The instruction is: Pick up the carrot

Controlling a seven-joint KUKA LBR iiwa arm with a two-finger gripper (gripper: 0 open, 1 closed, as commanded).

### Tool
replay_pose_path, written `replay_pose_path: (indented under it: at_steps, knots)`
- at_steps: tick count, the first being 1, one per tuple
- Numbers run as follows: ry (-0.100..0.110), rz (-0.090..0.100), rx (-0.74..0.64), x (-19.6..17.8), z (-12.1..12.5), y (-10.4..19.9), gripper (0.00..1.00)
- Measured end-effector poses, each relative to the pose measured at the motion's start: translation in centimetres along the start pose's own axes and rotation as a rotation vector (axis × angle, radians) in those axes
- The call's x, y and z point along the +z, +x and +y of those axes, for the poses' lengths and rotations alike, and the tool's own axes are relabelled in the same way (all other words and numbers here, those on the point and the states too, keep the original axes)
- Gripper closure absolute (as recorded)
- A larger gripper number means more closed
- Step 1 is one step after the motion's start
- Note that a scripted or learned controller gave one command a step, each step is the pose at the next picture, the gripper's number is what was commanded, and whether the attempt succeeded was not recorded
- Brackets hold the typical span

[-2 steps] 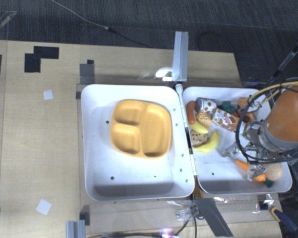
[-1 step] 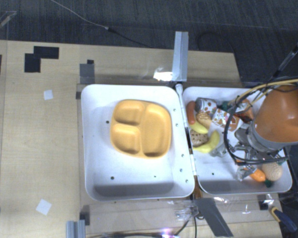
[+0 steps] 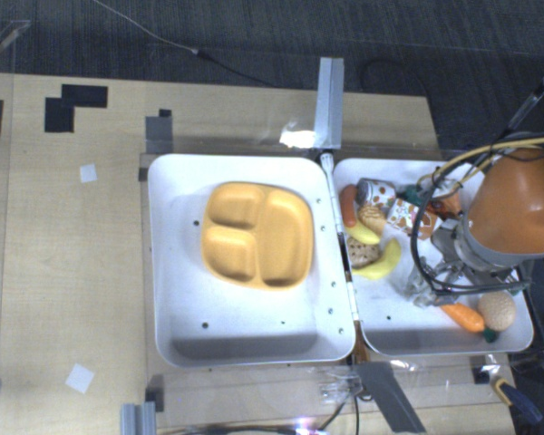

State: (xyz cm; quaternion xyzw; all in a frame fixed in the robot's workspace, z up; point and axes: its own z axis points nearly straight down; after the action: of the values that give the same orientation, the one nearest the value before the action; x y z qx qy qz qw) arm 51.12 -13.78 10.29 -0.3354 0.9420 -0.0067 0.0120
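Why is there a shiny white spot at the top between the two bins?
In the camera view, that is glare, light bouncing off the bench by the metal post; a soft shadow lies along the left bin's near wall; the carrot looks slightly soft.

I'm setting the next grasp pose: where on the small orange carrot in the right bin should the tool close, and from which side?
Judging from its pose, grip the small orange carrot across its thick middle, coming straight down. It lies flat on the floor of the right white bin, tapering toward its green end at the lower right. A round beige ball sits close at that end, so closing nearer the left end looks safer.
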Motion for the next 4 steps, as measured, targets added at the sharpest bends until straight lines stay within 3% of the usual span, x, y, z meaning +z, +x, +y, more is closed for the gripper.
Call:
replay_pose_path:
  at_steps: [1, 2, 3, 4]
  knots:
    - [-0.010, 0.007, -0.035, -7.3, 0.7, -0.3, 1.00]
    - [-0.015, 0.010, -0.035, -7.1, 0.8, -0.2, 0.00]
    - [-0.010, 0.005, -0.151, 1.3, -0.9, 2.0, 0.00]
    - [-0.011, 0.007, -0.165, 1.3, 0.9, -1.3, 0.00]
